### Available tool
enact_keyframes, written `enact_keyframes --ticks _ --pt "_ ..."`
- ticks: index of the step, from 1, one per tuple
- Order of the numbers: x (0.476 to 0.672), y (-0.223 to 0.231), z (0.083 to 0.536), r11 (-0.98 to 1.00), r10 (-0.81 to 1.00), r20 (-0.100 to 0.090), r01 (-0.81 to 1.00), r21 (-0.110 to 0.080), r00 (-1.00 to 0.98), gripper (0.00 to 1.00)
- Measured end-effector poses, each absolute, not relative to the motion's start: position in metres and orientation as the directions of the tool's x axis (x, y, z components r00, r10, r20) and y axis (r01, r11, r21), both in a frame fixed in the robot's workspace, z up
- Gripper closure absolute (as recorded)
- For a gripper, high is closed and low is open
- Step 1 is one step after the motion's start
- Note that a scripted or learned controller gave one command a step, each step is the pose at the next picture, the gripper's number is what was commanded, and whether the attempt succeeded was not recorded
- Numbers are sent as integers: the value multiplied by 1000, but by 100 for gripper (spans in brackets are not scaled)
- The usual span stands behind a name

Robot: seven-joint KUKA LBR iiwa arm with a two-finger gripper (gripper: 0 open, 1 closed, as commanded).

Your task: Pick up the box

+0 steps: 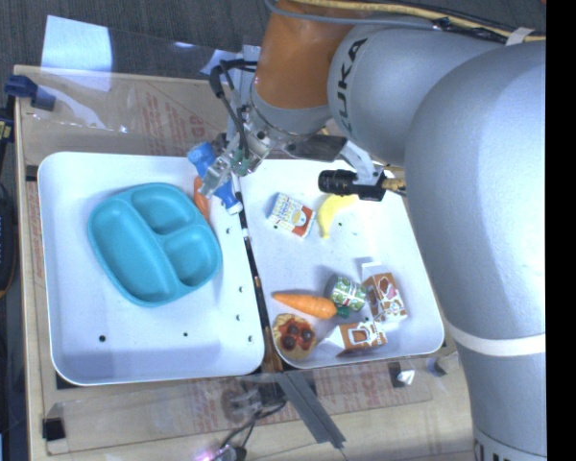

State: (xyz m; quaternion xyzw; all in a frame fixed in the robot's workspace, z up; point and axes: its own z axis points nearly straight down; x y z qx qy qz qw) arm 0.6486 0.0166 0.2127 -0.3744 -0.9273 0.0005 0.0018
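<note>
My gripper (pixel 227 166) hangs over the far end of the divide between the two bins, under the orange wrist band. A small blue and orange item (pixel 204 173) lies right at its tip, by the left bin's far right corner; I cannot tell if it is held. In the right bin (pixel 415 248) a small white and yellow box (pixel 290 213) lies apart from the gripper, to its right. Two brown and white boxes (pixel 385 296) (pixel 363 335) lie near the right bin's front.
A blue divided plate (pixel 155 241) fills much of the left bin (pixel 125 349). The right bin also holds a banana (pixel 328 214), a carrot (pixel 305 304), a green can (pixel 347 294) and a small dish of red food (pixel 296 335). The arm's bulk covers the right side.
</note>
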Motion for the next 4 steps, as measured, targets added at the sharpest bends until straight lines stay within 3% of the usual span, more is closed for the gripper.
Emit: enact_keyframes --ticks 1,2,3,4 --pt "650 -16 220 780 626 0 626 -1 -780 100" --pt "641 -63 216 716 698 3 698 -4 -716 100" --pt "652 -40 206 799 602 0 602 0 -799 100" --pt "645 -44 211 870 494 4 494 -3 -870 100"
